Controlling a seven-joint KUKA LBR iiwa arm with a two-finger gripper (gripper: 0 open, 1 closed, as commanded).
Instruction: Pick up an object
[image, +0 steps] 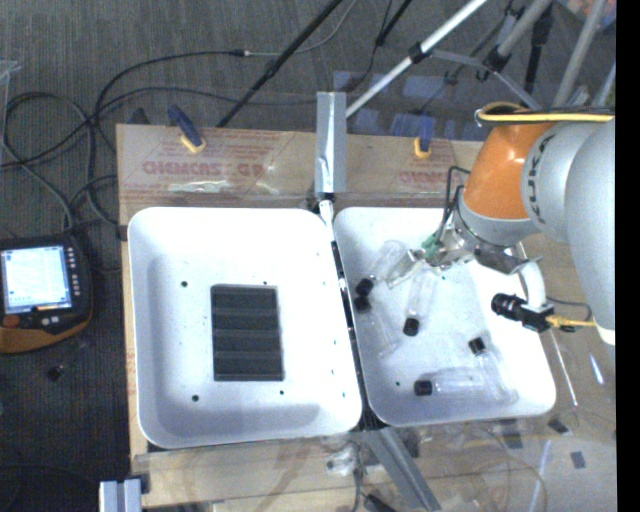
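Clear plastic vials with black caps are the candidate objects; all lie in the right bin (540, 395), centre-right of frame. None is seen lifted.

Progress: pick not yet achieved, as far as the view shows. The arm (560, 190) reaches in from the right edge, orange band at upper right, wrist low over the upper part of the right bin. The gripper (440, 250) sits among the vials near the bin's top, just beside or touching one, which I cannot tell. How far its jaws stand apart cannot be read from this angle, and nothing is visibly held. My reading: the arm is at the descent or grasp stage; closing on a vial, lifting and confirming the hold are left.

Containers:
- Left bin (160, 300), centre-left: one dark ribbed rectangular block (246, 332) lying flat near its middle.
- Right bin: upper vial (385, 265) near the top left of the bin, cap toward the divider; middle vial (418, 305) lying roughly upright in the frame, cap at its lower end; lower vial (455, 382) on its side near the bottom wall, cap to the left. A small loose black cap (477, 346) lies to the right of centre.

Transparent vials, outlines faint; exact count uncertain.
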